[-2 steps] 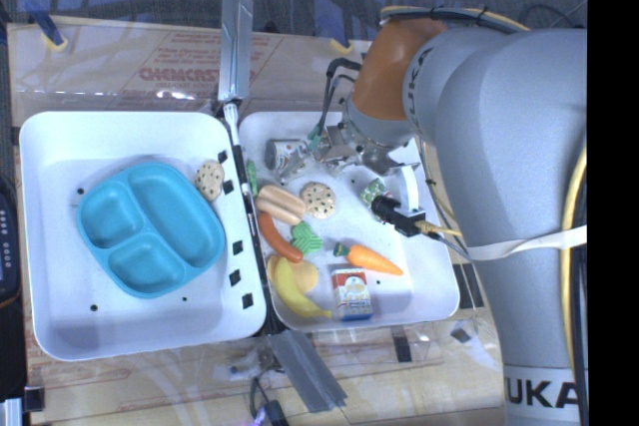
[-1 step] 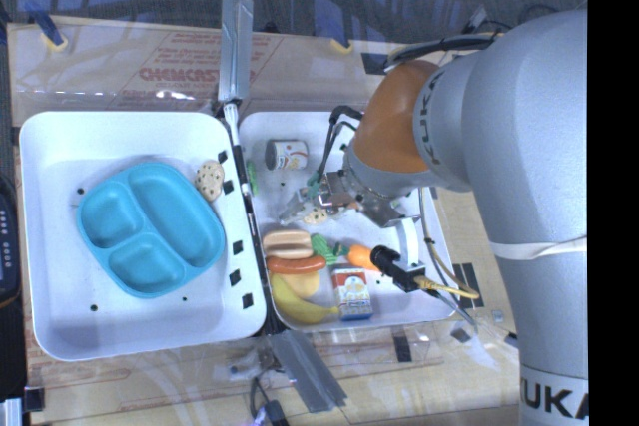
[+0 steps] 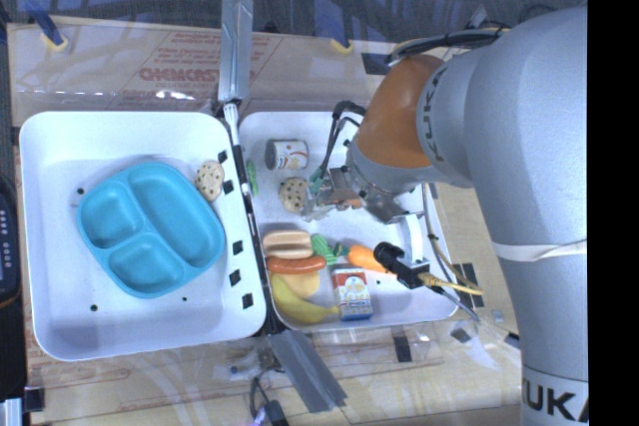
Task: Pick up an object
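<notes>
Camera view: gripper (image 3: 327,197) low in right bin (image 3: 419,309), beside cookie (image 3: 293,194); finger state can't tell. Step: approach/descend, nothing seen held. Next: centre over cookie, close, lift straight. Hot dog (image 3: 293,252), banana (image 3: 300,304) crowd nearby.

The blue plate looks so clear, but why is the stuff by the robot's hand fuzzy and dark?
Camera view: the blue plate sits evenly lit in the left bin, with sharp edges. The gripper is soft and slightly blurred, and the big grey arm shades that part of the right bin. The cookie beside it looks dimmer.
</notes>
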Available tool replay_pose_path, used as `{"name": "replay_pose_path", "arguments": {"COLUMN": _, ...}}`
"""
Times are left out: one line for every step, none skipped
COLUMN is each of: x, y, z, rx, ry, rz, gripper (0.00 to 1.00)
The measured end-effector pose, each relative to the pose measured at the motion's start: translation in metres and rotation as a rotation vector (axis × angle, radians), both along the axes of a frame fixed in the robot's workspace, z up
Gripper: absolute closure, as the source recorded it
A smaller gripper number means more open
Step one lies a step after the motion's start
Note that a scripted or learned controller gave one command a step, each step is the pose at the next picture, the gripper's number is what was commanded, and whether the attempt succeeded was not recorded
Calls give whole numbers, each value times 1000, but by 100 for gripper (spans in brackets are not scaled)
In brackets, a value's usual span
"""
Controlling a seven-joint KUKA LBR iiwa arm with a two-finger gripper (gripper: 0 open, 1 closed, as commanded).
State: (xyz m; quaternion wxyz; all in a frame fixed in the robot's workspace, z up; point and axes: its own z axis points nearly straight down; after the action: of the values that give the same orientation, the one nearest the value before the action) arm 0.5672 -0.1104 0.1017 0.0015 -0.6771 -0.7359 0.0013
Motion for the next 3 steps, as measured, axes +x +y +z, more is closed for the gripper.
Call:
{"name": "replay_pose_path", "arguments": {"x": -16, "y": -52, "z": -10, "rx": -2, "ry": -3, "rz": -680, "gripper": 100}}
{"name": "replay_pose_path", "arguments": {"x": 22, "y": -91, "z": 62, "rx": 0, "ry": -6, "rz": -728, "gripper": 100}}
{"name": "replay_pose_path", "arguments": {"x": 21, "y": -89, "z": 59, "rx": -1, "ry": 0, "rz": -727, "gripper": 0}}
